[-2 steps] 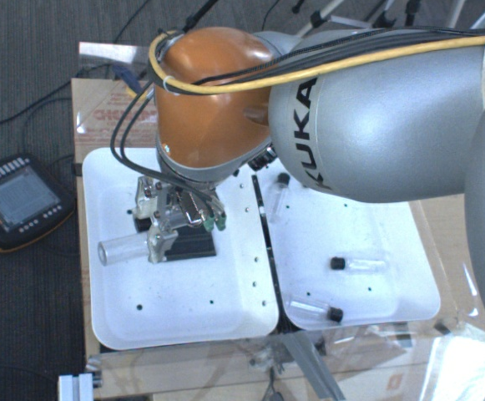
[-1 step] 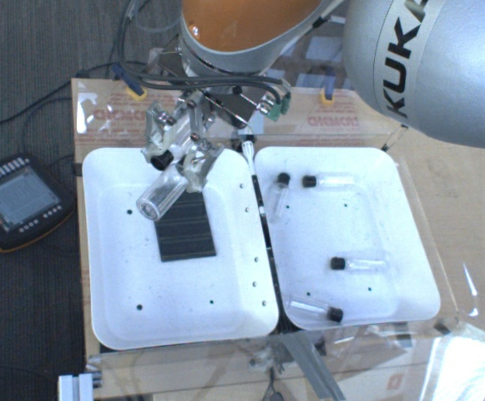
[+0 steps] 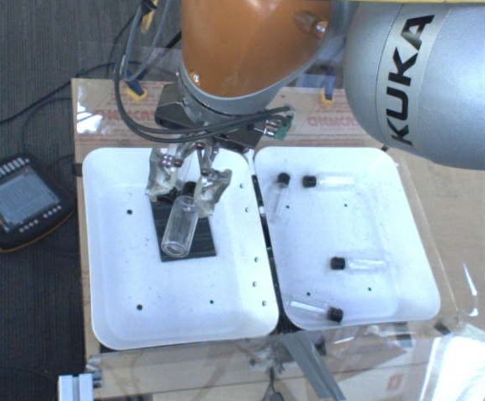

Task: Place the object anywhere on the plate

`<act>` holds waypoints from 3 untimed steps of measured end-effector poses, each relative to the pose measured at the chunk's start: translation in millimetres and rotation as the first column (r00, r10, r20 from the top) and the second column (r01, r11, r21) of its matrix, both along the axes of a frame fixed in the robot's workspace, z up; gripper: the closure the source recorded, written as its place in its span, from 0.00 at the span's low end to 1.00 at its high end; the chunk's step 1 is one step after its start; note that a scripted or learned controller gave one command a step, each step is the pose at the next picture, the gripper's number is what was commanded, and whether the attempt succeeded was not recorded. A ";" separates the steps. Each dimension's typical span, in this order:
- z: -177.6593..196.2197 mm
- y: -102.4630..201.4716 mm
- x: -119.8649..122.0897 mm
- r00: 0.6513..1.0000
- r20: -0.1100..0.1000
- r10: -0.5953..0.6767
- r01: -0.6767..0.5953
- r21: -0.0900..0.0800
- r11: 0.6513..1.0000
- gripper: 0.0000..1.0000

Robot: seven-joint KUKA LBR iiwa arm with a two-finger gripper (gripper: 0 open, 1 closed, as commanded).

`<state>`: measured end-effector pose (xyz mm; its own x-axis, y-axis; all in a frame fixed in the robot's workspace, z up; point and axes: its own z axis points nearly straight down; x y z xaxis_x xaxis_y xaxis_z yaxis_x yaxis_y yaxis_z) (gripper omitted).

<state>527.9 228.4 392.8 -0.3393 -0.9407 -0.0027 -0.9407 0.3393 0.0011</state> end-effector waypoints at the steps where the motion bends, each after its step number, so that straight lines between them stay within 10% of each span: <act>1: 17.9 -0.6 -44.0 0.900 0.001 0.437 -0.437 0.001 0.900 1.00; 2: 18.0 -0.3 -44.1 0.899 0.001 0.437 -0.437 0.002 0.899 0.00; 3: 27.4 1.2 -43.6 0.900 0.003 0.436 -0.436 0.006 0.900 1.00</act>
<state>484.3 229.6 420.3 0.1046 -0.9945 -0.0098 -0.9945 -0.1046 0.0004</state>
